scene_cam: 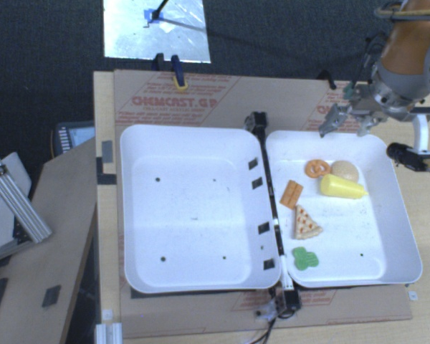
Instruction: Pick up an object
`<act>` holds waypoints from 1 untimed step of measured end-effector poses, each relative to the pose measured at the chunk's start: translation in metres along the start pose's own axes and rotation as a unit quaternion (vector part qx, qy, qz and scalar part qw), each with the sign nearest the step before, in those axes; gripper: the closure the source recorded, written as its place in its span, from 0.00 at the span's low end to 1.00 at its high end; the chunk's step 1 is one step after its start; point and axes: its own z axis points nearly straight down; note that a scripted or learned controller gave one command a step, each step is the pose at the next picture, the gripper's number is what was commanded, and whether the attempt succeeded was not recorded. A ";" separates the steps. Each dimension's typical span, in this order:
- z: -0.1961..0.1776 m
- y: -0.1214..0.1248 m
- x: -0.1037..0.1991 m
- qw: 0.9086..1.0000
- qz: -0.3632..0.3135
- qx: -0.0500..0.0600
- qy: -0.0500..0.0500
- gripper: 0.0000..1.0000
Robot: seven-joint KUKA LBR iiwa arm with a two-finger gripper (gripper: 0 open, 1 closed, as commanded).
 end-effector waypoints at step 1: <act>-0.198 0.006 0.001 1.000 -0.002 -0.010 -0.002 0.00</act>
